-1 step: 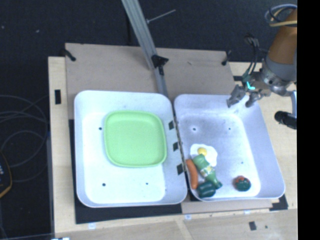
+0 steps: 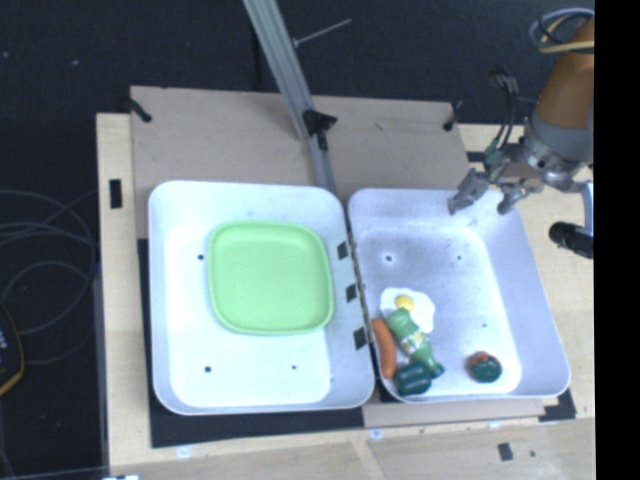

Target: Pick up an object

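Observation:
My gripper (image 2: 487, 201) hangs over the far right corner of the right bin (image 2: 450, 253), open, its two fingers spread with nothing between them. At the near left of that bin lies a small heap: a fried egg toy (image 2: 411, 306), a green bottle-like toy (image 2: 411, 335), an orange carrot (image 2: 384, 346) and a dark green piece (image 2: 412, 378). A small red and green fruit (image 2: 484, 366) sits alone near the bin's front right. All of these lie well in front of the gripper.
The left bin (image 2: 180, 268) holds a light green square plate (image 2: 270, 277). A grey metal pole (image 2: 285, 53) slants up from behind the two bins. Cables lie on the dark floor at the left.

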`<state>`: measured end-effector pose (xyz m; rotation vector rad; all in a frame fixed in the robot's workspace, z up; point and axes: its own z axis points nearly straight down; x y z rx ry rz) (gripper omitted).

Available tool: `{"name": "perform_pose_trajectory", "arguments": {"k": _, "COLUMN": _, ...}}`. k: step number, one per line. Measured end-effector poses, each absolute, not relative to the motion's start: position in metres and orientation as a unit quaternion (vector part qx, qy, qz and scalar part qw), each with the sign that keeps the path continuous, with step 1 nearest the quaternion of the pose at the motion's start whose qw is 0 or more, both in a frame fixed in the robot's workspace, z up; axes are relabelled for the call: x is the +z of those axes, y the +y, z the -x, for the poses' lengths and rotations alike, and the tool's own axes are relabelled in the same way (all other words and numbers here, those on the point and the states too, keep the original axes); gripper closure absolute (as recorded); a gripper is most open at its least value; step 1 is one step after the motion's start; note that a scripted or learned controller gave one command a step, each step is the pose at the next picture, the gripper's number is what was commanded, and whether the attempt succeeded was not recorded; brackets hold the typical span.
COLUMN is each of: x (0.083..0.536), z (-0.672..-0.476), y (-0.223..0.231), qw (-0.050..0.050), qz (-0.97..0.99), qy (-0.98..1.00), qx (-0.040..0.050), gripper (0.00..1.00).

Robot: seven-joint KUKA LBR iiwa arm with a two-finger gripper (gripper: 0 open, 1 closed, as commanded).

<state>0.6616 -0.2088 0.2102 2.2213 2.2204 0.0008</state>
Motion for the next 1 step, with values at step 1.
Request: {"name": "perform_pose_trajectory", "arguments": {"k": 1, "x": 0.1583, "z": -0.6673, "y": -0.2014, "qw": -0.001, "qz": -0.707, "qy": 0.707, "qx": -0.001, "gripper": 0.0}}
